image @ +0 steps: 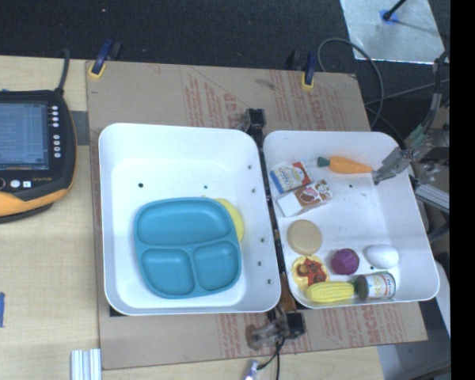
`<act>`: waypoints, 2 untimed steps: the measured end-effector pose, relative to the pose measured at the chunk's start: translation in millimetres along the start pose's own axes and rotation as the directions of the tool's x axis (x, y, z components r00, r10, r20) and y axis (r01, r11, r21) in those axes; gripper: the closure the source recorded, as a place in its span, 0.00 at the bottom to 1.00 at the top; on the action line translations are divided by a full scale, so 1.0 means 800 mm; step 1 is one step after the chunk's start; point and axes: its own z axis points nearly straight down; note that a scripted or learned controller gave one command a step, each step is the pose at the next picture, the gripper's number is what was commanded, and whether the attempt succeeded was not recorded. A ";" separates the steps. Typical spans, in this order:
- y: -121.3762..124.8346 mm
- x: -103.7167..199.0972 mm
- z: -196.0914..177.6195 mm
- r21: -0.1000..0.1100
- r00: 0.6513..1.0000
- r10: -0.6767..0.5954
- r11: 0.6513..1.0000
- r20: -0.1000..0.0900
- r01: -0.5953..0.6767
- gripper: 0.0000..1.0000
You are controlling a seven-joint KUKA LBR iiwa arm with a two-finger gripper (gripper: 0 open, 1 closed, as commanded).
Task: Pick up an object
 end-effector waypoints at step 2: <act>-0.071 0.041 0.222 0.002 1.000 0.000 1.000 -0.001 0.000 0.00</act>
